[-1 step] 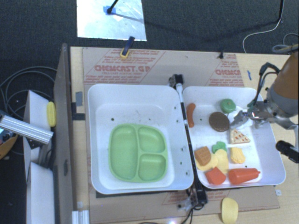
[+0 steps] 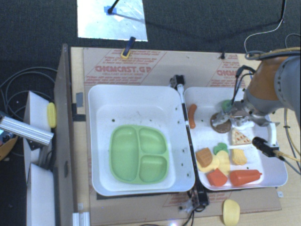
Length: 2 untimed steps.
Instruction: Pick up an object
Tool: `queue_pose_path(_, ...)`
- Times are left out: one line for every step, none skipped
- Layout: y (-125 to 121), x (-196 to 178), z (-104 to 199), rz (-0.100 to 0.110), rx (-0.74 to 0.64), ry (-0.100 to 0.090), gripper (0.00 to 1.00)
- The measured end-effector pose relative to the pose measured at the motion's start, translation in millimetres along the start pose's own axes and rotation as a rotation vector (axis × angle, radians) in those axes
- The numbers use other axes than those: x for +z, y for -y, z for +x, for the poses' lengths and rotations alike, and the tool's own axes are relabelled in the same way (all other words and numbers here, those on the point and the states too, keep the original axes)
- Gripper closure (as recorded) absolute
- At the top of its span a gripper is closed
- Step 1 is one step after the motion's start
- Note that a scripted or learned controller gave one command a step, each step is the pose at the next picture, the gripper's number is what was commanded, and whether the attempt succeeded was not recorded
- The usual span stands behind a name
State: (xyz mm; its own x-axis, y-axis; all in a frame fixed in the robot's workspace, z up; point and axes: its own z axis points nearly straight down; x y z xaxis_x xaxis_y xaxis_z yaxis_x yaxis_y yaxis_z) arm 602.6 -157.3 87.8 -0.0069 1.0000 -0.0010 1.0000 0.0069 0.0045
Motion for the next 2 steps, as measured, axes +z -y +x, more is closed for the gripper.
queue_pose_path(-44.7,0.5,2.9,0.041,0.014,0.002,0.0)
queue_pose_path(-50.0,-10.4,5.3,0.006,0.007,0.006,1.0)
